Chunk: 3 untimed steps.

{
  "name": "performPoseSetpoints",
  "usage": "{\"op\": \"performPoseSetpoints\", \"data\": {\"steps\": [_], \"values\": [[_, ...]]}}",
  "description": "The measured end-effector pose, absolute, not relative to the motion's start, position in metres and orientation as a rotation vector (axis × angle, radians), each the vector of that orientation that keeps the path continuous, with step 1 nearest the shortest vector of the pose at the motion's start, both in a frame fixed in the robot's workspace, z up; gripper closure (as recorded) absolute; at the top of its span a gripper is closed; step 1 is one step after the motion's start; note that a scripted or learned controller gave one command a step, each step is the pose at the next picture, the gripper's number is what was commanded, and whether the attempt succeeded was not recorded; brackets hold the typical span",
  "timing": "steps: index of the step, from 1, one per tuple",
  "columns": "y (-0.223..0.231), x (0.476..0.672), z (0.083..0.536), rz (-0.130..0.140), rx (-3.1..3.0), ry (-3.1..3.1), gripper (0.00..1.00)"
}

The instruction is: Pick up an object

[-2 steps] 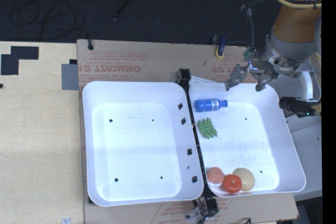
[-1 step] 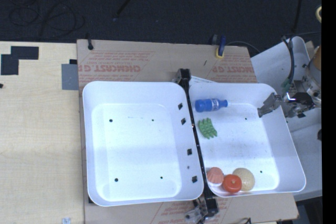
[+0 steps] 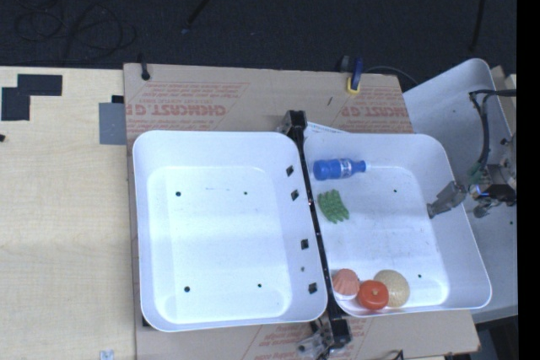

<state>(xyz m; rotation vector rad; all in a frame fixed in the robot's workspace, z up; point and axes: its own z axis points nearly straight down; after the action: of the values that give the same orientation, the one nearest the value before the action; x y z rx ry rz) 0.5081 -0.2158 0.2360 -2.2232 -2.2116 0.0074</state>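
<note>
The right bin [image 3: 422,149] holds a blue bottle [image 3: 338,169] lying on its side near the far wall. A green leafy piece [image 3: 332,206] lies just below the bottle. In the near corner a pink-and-white round piece [image 3: 345,283], a red round piece [image 3: 373,294] and a tan ball [image 3: 393,287] sit close together. My gripper [image 3: 447,200] hangs over the right rim of this bin, well to the right of the bottle and the green piece, with nothing seen in it.
The left bin [image 3: 150,181] sits beside the right one, with a black clamp strip [image 3: 305,206] along the shared wall. Both rest on a cardboard sheet [image 3: 211,101] on the wooden bench. The grey arm [image 3: 460,101] with its cables stands at the far right.
</note>
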Motion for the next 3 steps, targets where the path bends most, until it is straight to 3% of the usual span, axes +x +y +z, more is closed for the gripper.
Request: {"op": "performPoseSetpoints", "data": {"steps": [1,2,3], "values": [[-0.214,0.511,0.248,0.002,-2.221,-2.217,1.0],[-0.212,0.473,0.167,0.007,-2.215,-2.213,1.0],[-0.155,0.474,0.102,0.003,-2.21,-2.219,1.0]]}}
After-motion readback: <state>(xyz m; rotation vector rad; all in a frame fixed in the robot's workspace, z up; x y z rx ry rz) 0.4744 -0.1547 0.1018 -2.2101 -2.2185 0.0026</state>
